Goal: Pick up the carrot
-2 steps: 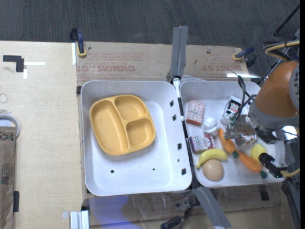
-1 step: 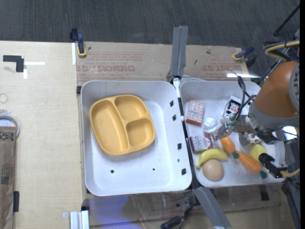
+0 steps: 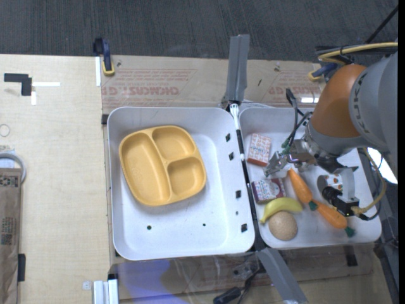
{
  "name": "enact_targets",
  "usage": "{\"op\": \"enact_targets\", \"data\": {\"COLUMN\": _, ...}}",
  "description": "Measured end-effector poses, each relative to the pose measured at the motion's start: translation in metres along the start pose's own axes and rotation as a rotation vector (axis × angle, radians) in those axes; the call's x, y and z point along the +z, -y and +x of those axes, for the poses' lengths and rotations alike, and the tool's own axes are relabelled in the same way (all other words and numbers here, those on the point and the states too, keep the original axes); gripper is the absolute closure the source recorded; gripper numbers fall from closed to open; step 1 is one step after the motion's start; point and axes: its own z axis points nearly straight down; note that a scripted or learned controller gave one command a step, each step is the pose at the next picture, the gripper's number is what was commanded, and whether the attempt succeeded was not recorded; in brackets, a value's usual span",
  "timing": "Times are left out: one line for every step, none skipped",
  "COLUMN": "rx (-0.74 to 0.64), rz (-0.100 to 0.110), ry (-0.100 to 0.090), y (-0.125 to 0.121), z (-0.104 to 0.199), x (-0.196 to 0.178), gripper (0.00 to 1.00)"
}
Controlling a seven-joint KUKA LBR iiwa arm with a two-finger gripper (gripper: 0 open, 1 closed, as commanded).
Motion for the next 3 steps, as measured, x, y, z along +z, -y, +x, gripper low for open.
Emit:
{"op": "enact_targets", "data": {"rx": 0.009, "rz": 0.000, "ry": 0.000, "y": 0.030, "z": -0.046, "x": 0.006, "gripper": 0.00}}
{"op": "enact_targets", "data": {"rx": 0.010, "rz": 0.001, "ry": -0.001, "y": 0.030, "z": -0.046, "x": -0.003, "gripper": 1.00}}
{"op": "enact_targets", "data": {"rx": -0.138, "rz": -0.001, "ry": 0.002, "y": -0.023, "z": 0.009, "x": -0.174, "gripper": 1.00}}
